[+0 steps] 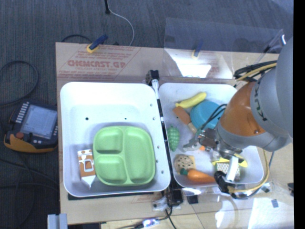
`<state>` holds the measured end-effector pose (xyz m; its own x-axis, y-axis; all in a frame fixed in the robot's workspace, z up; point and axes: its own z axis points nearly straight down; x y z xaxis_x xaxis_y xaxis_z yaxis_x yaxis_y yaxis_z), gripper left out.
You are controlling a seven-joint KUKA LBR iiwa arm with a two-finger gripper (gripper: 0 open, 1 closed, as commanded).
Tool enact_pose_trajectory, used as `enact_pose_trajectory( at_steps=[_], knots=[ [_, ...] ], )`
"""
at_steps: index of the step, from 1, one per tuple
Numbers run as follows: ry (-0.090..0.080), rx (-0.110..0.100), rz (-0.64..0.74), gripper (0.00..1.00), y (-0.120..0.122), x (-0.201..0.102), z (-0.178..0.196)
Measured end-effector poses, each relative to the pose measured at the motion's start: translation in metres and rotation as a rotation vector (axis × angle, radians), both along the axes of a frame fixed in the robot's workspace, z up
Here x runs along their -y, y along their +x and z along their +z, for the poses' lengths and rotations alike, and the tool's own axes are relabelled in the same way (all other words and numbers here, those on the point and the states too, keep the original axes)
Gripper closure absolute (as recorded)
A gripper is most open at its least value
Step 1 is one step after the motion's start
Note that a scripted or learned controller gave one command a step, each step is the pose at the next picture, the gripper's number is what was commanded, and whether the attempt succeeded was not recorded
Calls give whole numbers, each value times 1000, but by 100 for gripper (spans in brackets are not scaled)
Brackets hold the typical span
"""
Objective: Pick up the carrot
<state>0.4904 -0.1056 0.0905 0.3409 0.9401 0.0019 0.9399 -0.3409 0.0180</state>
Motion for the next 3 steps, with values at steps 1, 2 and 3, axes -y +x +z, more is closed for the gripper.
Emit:
enact_pose_trajectory(
  at_steps=[1,2,3],
  knots=[
    [1,-3,1,100,1,1,8],
    [4,-11,3,100,0,0,13],
    [4,-18,-131,100,96,-61,93]
  ],
)
